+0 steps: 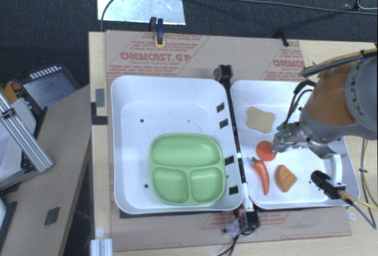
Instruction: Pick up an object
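The right bin (260, 88) holds a pale bread slice (260, 120), a red tomato (265, 151), a red chili pepper (262, 176) and an orange waffle-textured piece (285, 178). My gripper (283, 138) reaches in from the right and hangs low over the bin, just right of the tomato and touching or nearly touching it. The bread lies behind it and the orange piece in front of it. The wrist hides the fingertips.
The left bin (136, 101) bears a green plate with three compartments (186, 167). A black clamp strip (232, 131) runs between the two bins. The arm's orange band (331, 95) covers the right bin's far right side.
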Robot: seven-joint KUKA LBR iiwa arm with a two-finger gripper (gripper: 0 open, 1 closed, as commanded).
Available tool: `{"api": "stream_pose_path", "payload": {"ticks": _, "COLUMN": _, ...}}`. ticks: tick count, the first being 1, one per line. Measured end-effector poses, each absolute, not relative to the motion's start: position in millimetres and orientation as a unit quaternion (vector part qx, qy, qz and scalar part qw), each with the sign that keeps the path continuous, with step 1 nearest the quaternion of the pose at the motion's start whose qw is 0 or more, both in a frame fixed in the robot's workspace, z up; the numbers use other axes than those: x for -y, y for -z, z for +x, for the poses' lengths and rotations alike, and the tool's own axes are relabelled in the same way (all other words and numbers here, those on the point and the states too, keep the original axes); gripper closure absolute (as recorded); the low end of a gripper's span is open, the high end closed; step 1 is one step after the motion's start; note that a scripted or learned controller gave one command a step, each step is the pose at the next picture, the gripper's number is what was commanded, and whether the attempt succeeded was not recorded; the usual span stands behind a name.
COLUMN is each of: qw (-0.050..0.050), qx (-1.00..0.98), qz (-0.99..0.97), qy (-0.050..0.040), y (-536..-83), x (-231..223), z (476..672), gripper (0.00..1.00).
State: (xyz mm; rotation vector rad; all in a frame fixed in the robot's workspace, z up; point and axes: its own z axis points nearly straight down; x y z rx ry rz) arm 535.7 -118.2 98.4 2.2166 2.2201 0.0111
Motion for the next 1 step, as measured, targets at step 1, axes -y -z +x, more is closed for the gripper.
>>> {"api": "stream_pose_path", "payload": {"ticks": 1, "qw": 0.003, "qx": -0.709, "qz": 0.706, "qy": -0.0021, "y": -162.7, "x": 117.3, "z": 539.1, "gripper": 1.0}}
